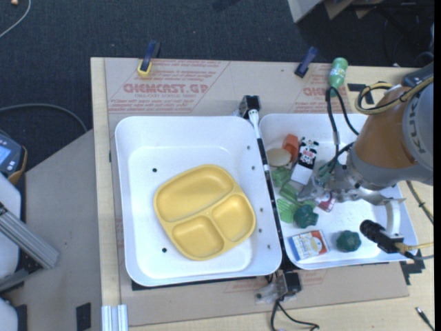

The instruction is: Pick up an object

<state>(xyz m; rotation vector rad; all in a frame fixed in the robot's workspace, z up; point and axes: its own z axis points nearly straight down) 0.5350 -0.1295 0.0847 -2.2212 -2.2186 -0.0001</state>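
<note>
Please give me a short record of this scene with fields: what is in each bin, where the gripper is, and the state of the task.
left bin: a yellow divided tray
right bin: several small things, among them a card, a dark green ball, a brown round piece, green items
arm: reaches over the right bin
gripper: low among the small things; grasp cannot be judged
task state: no object seen lifted
</note>
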